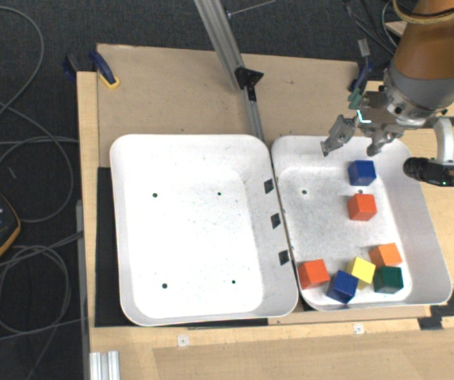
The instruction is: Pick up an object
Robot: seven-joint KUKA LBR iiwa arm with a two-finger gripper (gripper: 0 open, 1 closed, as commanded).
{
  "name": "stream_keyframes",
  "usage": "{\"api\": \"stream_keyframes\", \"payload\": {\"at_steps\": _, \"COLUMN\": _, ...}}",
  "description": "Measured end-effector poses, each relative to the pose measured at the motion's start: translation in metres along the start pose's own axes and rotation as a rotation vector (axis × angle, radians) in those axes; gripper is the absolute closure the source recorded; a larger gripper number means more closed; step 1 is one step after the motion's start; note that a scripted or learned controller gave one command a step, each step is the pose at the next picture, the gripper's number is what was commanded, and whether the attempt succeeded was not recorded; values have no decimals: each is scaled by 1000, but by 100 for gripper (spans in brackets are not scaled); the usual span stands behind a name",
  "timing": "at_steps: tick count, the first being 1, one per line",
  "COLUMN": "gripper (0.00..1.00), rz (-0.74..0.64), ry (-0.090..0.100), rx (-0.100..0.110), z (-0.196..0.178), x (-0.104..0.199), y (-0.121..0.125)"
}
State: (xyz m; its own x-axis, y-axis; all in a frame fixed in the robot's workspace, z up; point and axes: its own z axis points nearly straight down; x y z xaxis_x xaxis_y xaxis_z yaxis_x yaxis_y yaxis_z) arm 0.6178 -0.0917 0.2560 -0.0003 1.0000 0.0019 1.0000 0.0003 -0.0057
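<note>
— What did the blocks look like, and where were they?

— Small plain cubes in the right bin [425,212]: a blue cube [361,172] and an orange cube [361,207] near the far end, more clustered at the near edge. No writing was legible on them.

— And the gripper [359,140]?

— It hung above the blue cube with fingers spread, nothing between them. The arm [429,46] was cut off at the frame's top.

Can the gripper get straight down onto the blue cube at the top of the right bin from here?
Probably yes: the gripper hangs open just above the blue cube, which stands apart from the orange cube, with nothing between.
</note>
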Motion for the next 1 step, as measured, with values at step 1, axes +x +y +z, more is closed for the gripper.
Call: {"api": "stream_keyframes", "payload": {"at_steps": 1, "gripper": 0, "rz": 0, "ry": -1, "rx": -5, "z": -3, "x": 0, "y": 1}}
